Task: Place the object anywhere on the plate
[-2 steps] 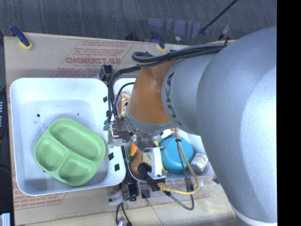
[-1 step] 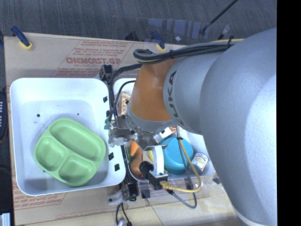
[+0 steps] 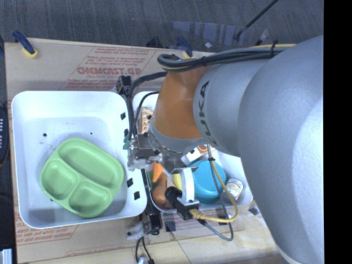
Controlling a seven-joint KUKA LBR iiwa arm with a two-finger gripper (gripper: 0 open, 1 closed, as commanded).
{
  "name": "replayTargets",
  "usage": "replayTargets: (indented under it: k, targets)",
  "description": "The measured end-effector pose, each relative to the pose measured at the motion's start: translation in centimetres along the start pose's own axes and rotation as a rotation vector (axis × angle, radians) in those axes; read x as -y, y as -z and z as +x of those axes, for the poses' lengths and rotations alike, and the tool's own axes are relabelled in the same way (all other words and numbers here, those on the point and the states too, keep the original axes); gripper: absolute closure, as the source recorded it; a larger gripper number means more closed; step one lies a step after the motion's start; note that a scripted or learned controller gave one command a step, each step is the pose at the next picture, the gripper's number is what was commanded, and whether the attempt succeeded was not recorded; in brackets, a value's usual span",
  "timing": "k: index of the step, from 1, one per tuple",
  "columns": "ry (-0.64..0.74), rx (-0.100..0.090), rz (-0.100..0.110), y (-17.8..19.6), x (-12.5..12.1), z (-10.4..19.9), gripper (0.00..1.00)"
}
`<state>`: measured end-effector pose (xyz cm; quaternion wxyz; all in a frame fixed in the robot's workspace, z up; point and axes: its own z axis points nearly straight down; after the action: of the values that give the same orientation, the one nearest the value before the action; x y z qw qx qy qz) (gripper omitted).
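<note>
left bin (image 3: 33, 120) open above green plate (image 3: 82, 176); arm (image 3: 181, 109) blocks right bin (image 3: 234, 164) w/ clutter.

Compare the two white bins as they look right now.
The left bin lies in open view, while the arm's orange band and grey body cover most of the right bin. The left bin holds a green divided plate; the right bin holds several crowded items, among them a blue object and an orange one. Both are shallow, white, and sit side by side.
</note>
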<state>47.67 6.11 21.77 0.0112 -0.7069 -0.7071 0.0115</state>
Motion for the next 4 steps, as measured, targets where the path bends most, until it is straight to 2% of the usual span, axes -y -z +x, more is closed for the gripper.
replayTargets:
  k: [4]
  targets:
    - [0.059, 0.004, 0.024, 3.6, 0.0, 0.3, 1.00]
